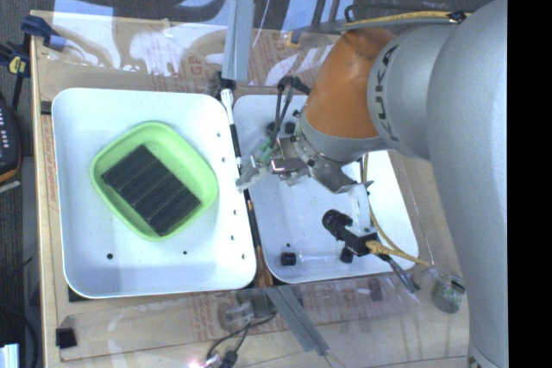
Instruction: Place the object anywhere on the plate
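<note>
Green plate (pixel 121 152) with dark slab (pixel 152 190) sits in left bin (pixel 69 112) | end effector (pixel 274 159) over right bin (pixel 302 263), grip state hidden, object not identifiable | risk: empty-handed transfer, or clipping the bin walls between.

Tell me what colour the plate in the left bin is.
Lime green rim on the rounded square plate, with a dark ribbed insert at its centre; seen in the camera view.

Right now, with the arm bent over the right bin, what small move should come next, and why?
Probably carry the gripper leftward over the bins' shared edge toward the green plate. It sits at the right bin's left side; the plate, with a dark ridged slab on it, lies in the left bin. Whether it holds anything is hidden.
</note>
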